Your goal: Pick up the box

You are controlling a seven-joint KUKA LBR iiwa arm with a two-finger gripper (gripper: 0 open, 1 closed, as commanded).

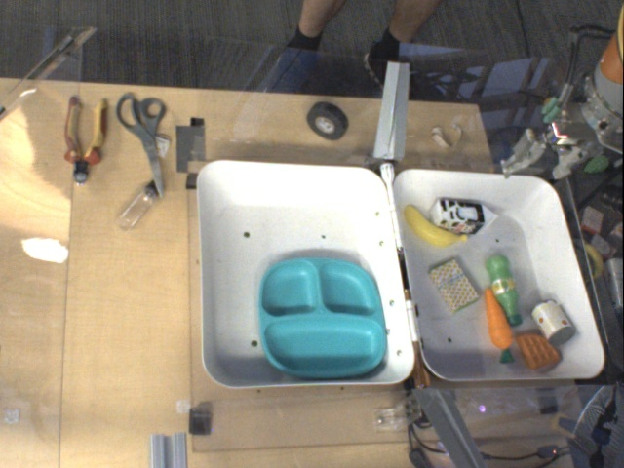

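On the wooden tabletop (117, 339), the box (454, 285) lies in the right bin (575, 261). The gripper (546, 149) hovers beyond its far-right corner, state unclear; approach comes next

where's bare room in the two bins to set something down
Left bin: bare floor above and left of the teal tray. Right bin: crowded with the banana, box, bottle and carrot; a small bare patch sits at its lower left.

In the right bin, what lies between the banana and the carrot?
In the camera view, the small patterned box lies between the banana and the carrot, on the floor of the right bin. The green bottle stands just beside that line.
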